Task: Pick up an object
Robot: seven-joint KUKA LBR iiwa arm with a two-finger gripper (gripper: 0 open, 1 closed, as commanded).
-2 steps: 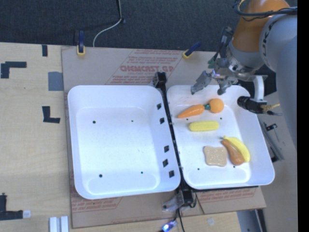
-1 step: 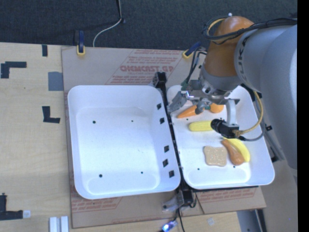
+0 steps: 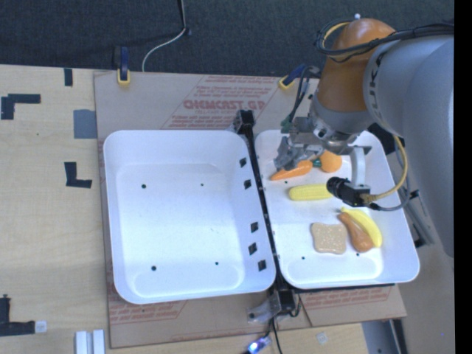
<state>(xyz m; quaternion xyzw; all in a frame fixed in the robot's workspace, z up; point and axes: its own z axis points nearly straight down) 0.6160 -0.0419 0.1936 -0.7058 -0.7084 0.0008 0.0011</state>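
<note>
In right bin (image 3: 398,271), far end: gripper (image 3: 293,155) low over carrot (image 3: 293,171); finger state, I cannot tell. Corn cob (image 3: 310,192) just beside. I'd centre on carrot's middle, straddle across its width, lift straight.

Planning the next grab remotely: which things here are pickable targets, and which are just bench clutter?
Targets, right bin: carrot at the gripper, corn cob, bread slice, banana, orange piece.

Clutter: left bin, cardboard sheet, yellow clamp.
</note>
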